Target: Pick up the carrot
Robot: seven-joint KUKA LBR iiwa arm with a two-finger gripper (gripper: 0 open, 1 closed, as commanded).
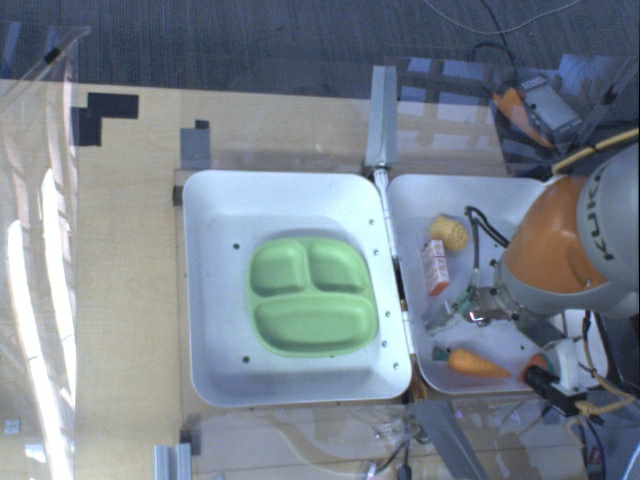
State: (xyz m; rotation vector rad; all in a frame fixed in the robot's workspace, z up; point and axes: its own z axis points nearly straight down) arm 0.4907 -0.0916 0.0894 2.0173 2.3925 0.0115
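Carrot [476,364]: lying flat near the front edge of the right bin [420,200], green end leftward. Gripper [452,313]: just above and behind it, apart; finger state cannot be told. Also in bin: corn cob [449,232], small carton [435,268]. Left bin [215,268]: green divided plate [312,296].

Arm [560,243] low, tool [468,310] downward

Green plate [310,296] in a white bin [215,268]; orange carrot [478,365], yellow corn [449,232], perhaps red-and-white packet [435,268].
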